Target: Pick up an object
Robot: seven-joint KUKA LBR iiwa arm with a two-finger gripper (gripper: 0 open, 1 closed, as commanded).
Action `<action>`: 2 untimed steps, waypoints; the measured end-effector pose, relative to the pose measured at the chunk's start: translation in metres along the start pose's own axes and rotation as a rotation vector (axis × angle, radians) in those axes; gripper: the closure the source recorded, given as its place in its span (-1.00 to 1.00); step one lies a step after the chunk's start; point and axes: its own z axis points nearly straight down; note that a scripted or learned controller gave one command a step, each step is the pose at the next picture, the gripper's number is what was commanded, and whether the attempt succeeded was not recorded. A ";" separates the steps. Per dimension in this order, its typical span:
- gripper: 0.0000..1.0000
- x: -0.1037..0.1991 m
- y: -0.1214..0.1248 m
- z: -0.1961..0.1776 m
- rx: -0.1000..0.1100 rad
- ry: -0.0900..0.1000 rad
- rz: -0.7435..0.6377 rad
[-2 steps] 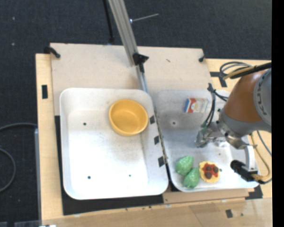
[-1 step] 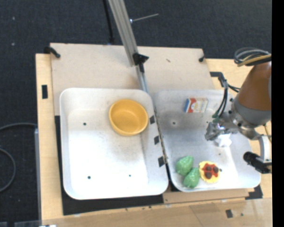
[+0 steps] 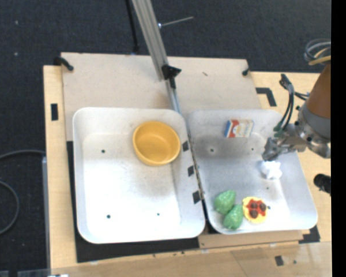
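Whether the jaws stand open or closed cannot be told: the gripper (image 3: pixel 272 152) is small and dark against the right bin (image 3: pixel 288 212), and nothing can be seen held in it. It hangs just above a small white object (image 3: pixel 270 169), at the bin's right side; whether it touches that object cannot be told.

The right bin holds 4 other things. A small carton (image 3: pixel 239 128), white with red and blue print, lies near the far wall; its writing is too small to read. At the near edge sit 2 green pieces (image 3: pixel 229 210) touching each other, and just beside them to the right a yellow disc (image 3: pixel 255 208) with red and dark spots. All of these lie well apart from the gripper, with bare floor between.

The left bin (image 3: pixel 104 212) holds 1 yellow bowl (image 3: pixel 156 143), upright, near its far right corner. A slanted metal pole (image 3: pixel 151 30) rises behind the 2 bins.
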 end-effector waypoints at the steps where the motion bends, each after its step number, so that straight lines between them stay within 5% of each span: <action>1: 1.00 -0.001 0.001 -0.003 0.000 0.000 -0.001; 2: 1.00 0.041 0.018 0.000 -0.001 0.001 -0.004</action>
